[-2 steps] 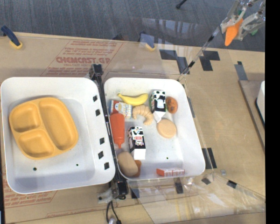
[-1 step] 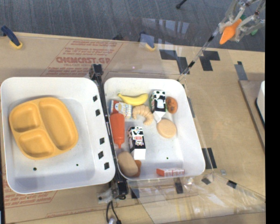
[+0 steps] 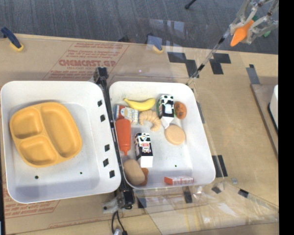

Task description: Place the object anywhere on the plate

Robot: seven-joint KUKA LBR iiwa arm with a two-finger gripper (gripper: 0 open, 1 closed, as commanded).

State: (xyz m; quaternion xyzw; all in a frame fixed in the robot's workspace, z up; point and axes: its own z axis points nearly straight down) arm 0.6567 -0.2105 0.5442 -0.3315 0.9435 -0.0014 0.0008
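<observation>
While raised at the upper right corner, well clear of both bins, the claw [image 3: 246,29] grips an orange carrot [image 3: 239,35] between its fingers. Below it the right bin [image 3: 202,151] holds two milk cartons [image 3: 144,150], one banana [image 3: 140,103], one ketchup bottle [image 3: 123,134], one potato [image 3: 133,172], one cookie [image 3: 175,134] and other toy foods. One yellow plate [image 3: 44,133], in three compartments, lies in the left bin [image 3: 19,185].

Yellow plate [image 3: 45,133] smooth matt plastic; white bins [image 3: 201,151] glossy plastic; bench [image 3: 235,111] matt cardboard.
</observation>
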